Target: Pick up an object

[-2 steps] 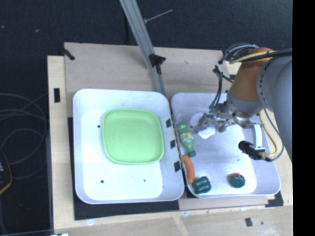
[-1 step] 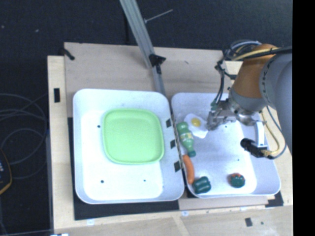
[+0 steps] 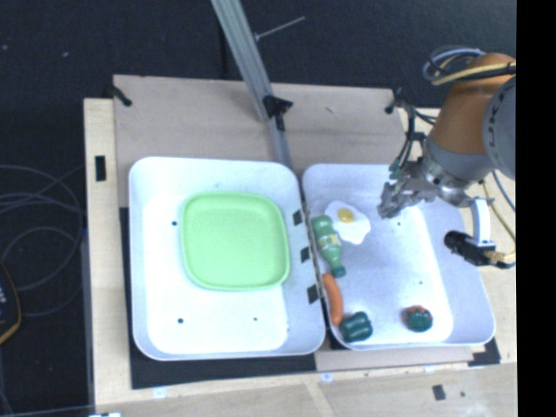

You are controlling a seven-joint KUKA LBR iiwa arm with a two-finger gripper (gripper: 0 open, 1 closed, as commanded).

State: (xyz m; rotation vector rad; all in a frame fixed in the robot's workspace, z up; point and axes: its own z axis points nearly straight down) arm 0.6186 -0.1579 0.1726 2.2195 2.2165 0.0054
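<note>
The right bin (image 3: 434, 259) holds several toy foods. A fried egg (image 3: 348, 221) lies near its upper left, with a green bottle-shaped piece (image 3: 327, 243) just left of it along the bin wall. Below that lie an orange carrot (image 3: 333, 295) and a dark green piece (image 3: 356, 326). A red and green piece (image 3: 418, 318) rests near the front right. My gripper (image 3: 390, 205) hangs over the upper part of this bin, to the right of the egg, pointing down. Nothing shows between its fingers.
The left bin (image 3: 156, 233) holds a light green square plate (image 3: 234, 240). A grey pole (image 3: 248, 55) slants down from the top to the gap between the bins. The arm's body (image 3: 465, 137) covers the right bin's upper right corner.
</note>
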